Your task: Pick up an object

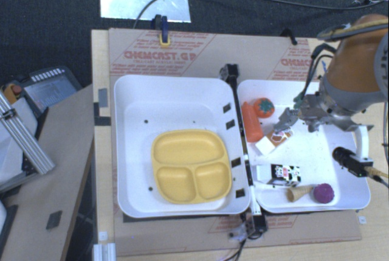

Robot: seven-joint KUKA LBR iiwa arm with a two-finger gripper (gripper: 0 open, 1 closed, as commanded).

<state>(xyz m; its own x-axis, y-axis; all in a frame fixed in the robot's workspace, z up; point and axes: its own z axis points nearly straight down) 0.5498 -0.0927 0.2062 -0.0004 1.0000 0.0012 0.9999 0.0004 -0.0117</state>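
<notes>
The right bin holds several small items. An orange carrot-shaped piece lies along its left wall, with a red tomato beside its top end. A small white block with an orange-red bit sits just below them. Near the front lie a black-and-white cow-patterned box and a cone with a purple scoop. My gripper hangs low over the bin, right above the white block and the orange-red bit and just right of the carrot. Whether it touches them is unclear.
The left bin holds a yellow divided plate. A black divider with clips runs between the bins. The grey and orange arm covers the right bin's far right corner. A table with equipment stands at the left.
</notes>
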